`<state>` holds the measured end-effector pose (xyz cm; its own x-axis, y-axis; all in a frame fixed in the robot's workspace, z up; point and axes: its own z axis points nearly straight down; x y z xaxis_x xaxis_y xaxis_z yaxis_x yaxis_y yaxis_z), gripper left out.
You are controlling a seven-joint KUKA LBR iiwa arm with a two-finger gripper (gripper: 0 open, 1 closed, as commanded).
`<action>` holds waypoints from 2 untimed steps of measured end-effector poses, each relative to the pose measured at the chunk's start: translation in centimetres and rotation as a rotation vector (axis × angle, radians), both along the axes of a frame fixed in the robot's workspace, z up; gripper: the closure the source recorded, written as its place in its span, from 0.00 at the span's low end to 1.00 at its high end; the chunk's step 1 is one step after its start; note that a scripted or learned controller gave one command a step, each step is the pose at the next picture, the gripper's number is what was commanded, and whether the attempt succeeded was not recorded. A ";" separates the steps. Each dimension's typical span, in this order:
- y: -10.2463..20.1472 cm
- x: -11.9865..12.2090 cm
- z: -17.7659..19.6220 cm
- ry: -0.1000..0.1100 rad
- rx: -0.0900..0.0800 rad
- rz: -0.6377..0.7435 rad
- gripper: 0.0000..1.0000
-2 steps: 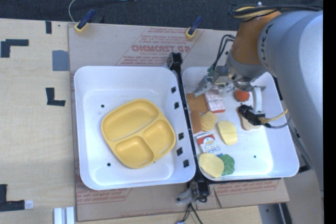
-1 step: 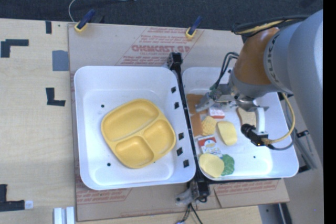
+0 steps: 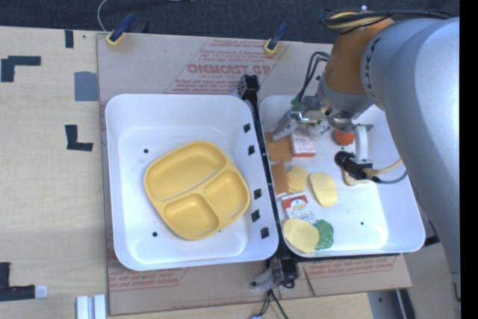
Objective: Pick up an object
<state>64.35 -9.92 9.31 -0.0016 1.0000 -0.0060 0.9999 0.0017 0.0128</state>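
Gripper (image 3: pixel 302 118) low at right bin (image 3: pixel 388 235) rear-left edge, toys near.

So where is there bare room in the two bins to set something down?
Left bin: bare floor all round the yellow tray, widest along the top. Right bin: bare at the lower right, beyond the yellow pieces. Its upper left is crowded with small items under the gripper.

Two white bins: left bin (image 3: pixel 123 160), right bin (image 3: pixel 388 224). The left bin holds one yellow tray (image 3: pixel 196 189) with three compartments. The right bin holds a heap of small items, partly overlapping: at least three pale yellow pieces (image 3: pixel 323 188), two red-and-white packets (image 3: pixel 302 145), one green piece (image 3: pixel 325 234); exact total cannot be told.
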 end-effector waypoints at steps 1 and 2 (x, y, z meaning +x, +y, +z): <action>-0.6 -5.8 0.0 -0.010 -0.001 -0.001 0.00; -0.7 -0.1 -0.8 0.009 0.005 0.001 0.00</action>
<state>64.24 -10.60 8.48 -0.0024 1.0000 -0.0012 1.0000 0.0024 0.0039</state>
